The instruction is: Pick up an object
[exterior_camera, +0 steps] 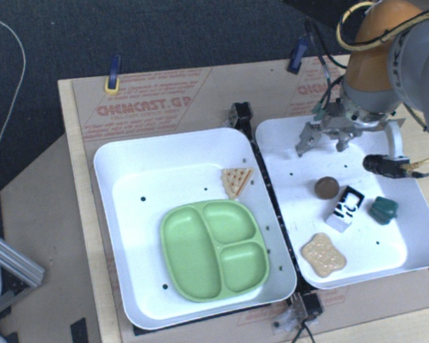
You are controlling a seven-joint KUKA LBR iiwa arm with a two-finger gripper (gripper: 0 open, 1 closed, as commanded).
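Observation:
My gripper (324, 144) hangs over the far end of the right bin (419, 254), its two fingers spread apart and open with nothing between them. Just in front of it lies a small brown round piece (326, 187). Nearer the camera sit a white block with black markings (346, 209), a dark teal lump (383, 209) and a tan toast-shaped piece (322, 254). All of them rest on the bin floor, apart from the gripper.
The left bin (119, 217) holds a green divided plate (214, 248) and a tan waffle-patterned wedge (236, 180) near its far right wall. The arm's grey and orange body (376, 61) rises at the upper right. Clamps sit along the bench's far edge.

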